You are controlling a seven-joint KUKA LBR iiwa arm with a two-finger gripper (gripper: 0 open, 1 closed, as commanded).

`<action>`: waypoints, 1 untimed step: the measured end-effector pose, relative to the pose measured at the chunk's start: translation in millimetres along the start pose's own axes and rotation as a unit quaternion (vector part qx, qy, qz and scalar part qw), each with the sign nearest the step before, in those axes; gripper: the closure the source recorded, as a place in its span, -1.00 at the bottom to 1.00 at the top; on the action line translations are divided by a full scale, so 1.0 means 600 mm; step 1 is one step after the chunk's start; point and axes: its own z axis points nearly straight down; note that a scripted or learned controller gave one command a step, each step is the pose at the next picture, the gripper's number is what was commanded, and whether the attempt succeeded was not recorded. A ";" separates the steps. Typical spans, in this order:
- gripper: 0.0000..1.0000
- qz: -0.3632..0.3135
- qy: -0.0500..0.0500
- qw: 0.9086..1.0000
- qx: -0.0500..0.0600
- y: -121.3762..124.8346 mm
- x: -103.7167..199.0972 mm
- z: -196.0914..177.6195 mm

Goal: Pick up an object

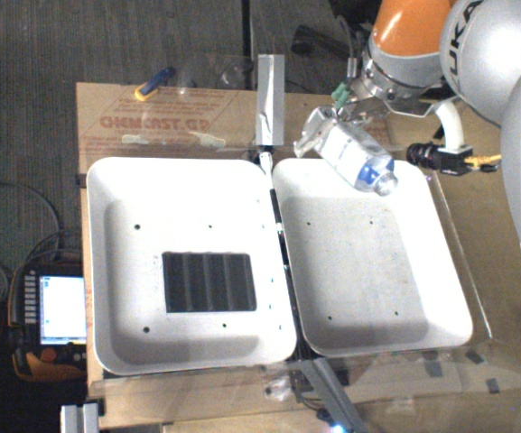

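Nearest the camera, the left bin (pixel 106 242) held a dark ribbed tray (pixel 209 281) lying flat on its floor, toward the front. Just beside it, touching along the shared rim, sat the right bin (pixel 395 278). Over the far edge of that right bin my claw (pixel 346 120) hung, closed around a clear plastic bottle (pixel 355 159) with a blue cap end, tilted and lifted off the bin. Beyond the bins a blue-and-yellow clip (pixel 153 83) lay on the cardboard-covered bench (pixel 106 142).
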 end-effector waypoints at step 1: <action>1.00 -0.001 0.000 1.000 0.000 0.001 0.001 -0.014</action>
